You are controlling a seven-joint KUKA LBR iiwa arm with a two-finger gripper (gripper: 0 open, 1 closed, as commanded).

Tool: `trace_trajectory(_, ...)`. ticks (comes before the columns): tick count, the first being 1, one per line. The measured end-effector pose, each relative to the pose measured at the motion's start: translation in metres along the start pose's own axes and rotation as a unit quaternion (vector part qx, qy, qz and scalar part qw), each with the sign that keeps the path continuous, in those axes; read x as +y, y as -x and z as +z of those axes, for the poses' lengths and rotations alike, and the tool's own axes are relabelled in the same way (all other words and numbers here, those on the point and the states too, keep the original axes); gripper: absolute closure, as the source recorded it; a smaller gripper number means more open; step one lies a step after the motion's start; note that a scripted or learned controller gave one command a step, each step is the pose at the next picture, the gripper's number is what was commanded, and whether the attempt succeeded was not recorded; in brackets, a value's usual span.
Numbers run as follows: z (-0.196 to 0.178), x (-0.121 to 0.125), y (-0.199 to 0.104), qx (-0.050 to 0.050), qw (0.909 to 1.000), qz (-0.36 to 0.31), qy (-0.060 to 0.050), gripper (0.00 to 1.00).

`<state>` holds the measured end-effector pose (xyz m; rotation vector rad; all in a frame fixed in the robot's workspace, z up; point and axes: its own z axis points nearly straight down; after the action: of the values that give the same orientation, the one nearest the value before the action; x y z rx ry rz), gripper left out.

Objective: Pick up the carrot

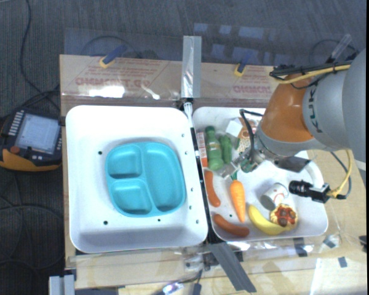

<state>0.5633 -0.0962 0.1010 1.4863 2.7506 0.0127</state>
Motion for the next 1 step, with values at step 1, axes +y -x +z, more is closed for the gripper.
trace_trajectory(1,0.0001,0.0000,-0.0001,0.000,1.0000,0.000,0.000,0.00)
